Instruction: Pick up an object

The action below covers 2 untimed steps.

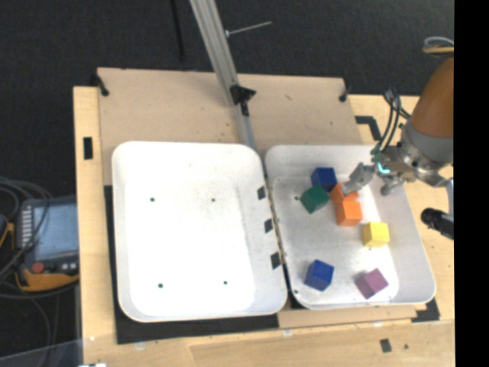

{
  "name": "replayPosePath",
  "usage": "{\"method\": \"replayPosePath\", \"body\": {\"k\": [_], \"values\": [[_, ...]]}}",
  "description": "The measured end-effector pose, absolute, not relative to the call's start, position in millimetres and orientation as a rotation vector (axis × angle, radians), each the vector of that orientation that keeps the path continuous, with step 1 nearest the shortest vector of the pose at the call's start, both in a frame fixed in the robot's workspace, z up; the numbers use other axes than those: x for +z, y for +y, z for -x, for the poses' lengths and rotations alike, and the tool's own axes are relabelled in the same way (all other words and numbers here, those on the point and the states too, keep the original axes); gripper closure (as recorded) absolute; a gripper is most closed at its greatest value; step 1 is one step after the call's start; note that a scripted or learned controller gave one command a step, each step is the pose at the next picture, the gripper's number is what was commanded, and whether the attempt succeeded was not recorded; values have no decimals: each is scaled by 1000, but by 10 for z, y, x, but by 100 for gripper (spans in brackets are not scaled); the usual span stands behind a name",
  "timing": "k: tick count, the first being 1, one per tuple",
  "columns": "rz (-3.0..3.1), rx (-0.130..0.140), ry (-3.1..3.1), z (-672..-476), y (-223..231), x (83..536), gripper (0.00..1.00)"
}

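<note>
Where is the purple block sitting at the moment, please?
The purple block lies in the right bin, near its front right corner, just right of a blue block and below the yellow block.

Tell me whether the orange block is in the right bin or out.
In. The orange block rests on the right bin floor, beside the green block.

Hand [374,180] low, fingers spread
</note>
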<state>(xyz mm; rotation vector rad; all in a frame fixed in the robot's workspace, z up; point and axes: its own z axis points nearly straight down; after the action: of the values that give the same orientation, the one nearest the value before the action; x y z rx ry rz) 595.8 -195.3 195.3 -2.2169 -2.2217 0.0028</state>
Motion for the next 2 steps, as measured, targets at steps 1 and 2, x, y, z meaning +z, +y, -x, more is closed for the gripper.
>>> {"method": "replayPosePath", "body": {"k": [1, 2], "values": [[2218, 1, -2227, -5968, -1955, 1980, 0], [2220, 5, -2222, -5974, -1953, 1563, 0]]}}
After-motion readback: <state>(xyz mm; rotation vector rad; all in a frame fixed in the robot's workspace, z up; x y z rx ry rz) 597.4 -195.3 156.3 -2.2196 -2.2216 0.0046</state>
